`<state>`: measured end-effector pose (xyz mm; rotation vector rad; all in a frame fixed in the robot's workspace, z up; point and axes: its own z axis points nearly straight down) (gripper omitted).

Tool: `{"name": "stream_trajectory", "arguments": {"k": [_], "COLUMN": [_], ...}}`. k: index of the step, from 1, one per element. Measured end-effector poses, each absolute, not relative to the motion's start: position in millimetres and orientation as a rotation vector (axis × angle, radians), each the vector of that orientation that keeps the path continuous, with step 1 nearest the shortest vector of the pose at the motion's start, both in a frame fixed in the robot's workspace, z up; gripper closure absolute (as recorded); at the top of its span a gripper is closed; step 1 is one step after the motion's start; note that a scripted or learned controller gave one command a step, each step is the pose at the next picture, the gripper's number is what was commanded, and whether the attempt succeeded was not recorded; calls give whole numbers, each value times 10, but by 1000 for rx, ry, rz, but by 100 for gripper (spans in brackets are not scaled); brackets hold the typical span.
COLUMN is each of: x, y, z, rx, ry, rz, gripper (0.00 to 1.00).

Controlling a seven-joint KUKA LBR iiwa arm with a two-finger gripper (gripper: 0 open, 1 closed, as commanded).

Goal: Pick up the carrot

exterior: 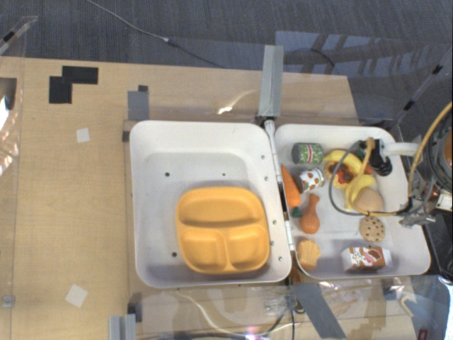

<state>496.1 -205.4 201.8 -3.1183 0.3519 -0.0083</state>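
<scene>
- Nearest the camera, the right bin (pixel 423 264) holds a small carton (pixel 366 258), a cookie (pixel 371 228) and a drumstick (pixel 311 213).
- The carrot (pixel 290 187) lies untouched against that bin's left wall, so, as I judge it, all of the pick is left to do.
- The gripper (pixel 423 207) sits at the bin's right rim, well apart from it; I cannot tell how its fingers are set.
- Beyond, a green can (pixel 308 153) and bananas (pixel 356 179).
- The left bin (pixel 152 190) carries 1 yellow tray (pixel 222 229).

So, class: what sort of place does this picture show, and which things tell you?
Probably a robotics lab bench set up for picking trials. Two white bins sit side by side on a wooden bench, one holding toy food such as a carrot, the other a yellow divided plate, with loose cables around.
</scene>
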Motion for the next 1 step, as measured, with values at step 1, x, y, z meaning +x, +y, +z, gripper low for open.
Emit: {"name": "stream_trajectory", "arguments": {"k": [1], "x": [4948], "y": [-2051], "z": [1720], "rx": [-3120], "ry": [335], "rz": [-2], "gripper": [100]}}
